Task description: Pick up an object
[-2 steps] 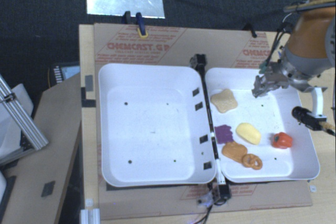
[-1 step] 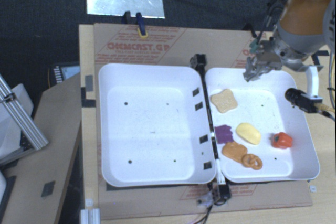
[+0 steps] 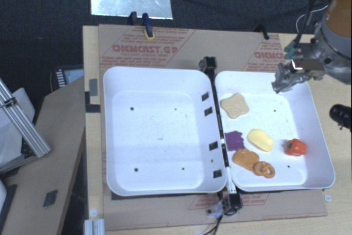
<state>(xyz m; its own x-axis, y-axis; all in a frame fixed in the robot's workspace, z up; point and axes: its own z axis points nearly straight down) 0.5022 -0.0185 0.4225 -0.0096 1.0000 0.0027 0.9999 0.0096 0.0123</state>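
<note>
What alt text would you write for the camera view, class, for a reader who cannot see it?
A robot gripper hangs over the far edge of the right bin, which holds a bread slice, purple piece, yellow lemon, red pepper, orange pastry and pretzel.

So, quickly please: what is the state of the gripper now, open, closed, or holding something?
Gripper: cannot be told; it hangs above the far right corner of the right bin, with no object seen between it.

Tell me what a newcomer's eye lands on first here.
The cluster of toy foods in the right bin: a red pepper near its right wall, a yellow lemon beside a purple piece, a tan bread slice above. The pincer hovers over that bin's far corner.
</note>
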